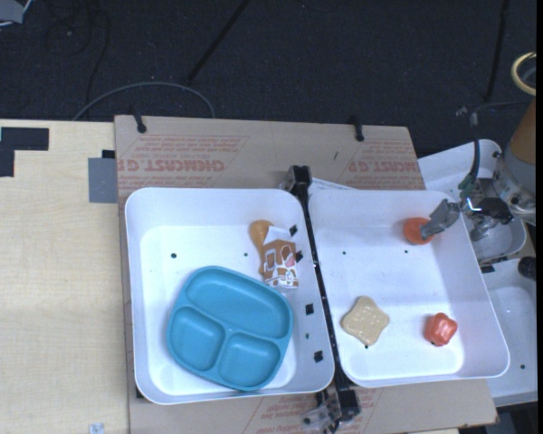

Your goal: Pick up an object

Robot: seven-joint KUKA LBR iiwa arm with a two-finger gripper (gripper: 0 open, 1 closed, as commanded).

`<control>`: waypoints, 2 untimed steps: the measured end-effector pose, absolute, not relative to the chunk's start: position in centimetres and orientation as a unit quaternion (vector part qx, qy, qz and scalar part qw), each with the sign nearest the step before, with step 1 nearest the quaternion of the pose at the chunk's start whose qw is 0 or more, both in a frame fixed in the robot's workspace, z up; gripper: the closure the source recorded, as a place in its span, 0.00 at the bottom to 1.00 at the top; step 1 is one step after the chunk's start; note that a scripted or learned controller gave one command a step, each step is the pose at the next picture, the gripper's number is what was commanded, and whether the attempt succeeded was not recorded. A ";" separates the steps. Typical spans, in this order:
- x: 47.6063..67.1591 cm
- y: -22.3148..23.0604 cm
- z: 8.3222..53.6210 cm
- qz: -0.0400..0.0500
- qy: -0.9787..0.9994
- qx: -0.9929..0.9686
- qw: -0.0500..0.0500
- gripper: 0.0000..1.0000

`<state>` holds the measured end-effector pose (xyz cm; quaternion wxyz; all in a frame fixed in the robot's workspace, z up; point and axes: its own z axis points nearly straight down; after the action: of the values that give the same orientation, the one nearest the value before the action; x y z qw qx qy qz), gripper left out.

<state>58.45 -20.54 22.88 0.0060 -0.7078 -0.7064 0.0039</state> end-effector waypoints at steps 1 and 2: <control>58.7 -20.5 23.6 0.000 -0.707 -0.707 0.000 0.00; 57.9 -20.1 18.9 0.001 -0.707 -0.707 0.003 0.00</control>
<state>57.88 -20.14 18.90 0.0028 -0.7071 -0.7071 0.0015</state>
